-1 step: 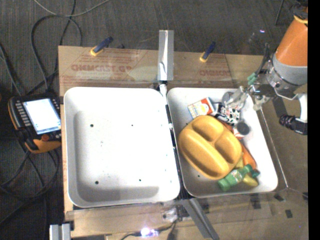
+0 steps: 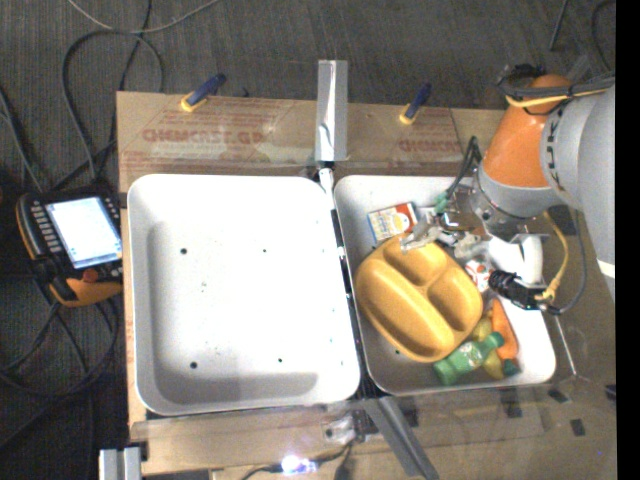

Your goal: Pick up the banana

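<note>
Over right bin [image 2: 545,368], hand [image 2: 447,220] above yellow tray [image 2: 420,303], grip unreadable, banana perhaps hidden beneath.

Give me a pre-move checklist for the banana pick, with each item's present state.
1. Banana located: cannot tell; no banana shape stands out in the right bin.
2. Gripper over the right bin: ok, near its upper edge.
3. Gripper holding something: cannot tell, the wrist hides it.
4. Clutter under the gripper: not ok; yellow divided plate fills the middle, small carton lies beside the gripper.
5. Lower corner: not ok; green bottle and orange piece crowd together by the plate.
</note>
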Tool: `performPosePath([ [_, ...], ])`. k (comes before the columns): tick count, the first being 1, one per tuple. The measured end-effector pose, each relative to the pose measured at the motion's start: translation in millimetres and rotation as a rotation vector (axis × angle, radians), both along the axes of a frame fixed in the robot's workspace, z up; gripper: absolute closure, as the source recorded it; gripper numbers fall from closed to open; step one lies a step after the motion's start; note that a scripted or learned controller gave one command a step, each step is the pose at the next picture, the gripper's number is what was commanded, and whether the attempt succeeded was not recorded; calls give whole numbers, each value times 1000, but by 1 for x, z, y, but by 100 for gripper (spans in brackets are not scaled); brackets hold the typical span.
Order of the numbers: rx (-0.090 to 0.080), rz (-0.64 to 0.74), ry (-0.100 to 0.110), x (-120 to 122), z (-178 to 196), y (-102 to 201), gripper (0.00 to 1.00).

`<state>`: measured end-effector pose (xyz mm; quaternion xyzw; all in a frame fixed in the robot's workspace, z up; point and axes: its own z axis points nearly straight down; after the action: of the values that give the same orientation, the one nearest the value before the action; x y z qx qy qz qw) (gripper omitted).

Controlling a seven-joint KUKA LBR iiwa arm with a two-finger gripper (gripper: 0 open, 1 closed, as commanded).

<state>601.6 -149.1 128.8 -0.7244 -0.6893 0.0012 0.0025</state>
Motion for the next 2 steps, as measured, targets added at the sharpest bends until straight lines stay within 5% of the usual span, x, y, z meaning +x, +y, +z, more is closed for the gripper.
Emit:
performPosePath([
  [1,-1,-4,-16,-7,-38,-31,0],
  [2,-5,-6,-20,-6,-25,-34,100],
])
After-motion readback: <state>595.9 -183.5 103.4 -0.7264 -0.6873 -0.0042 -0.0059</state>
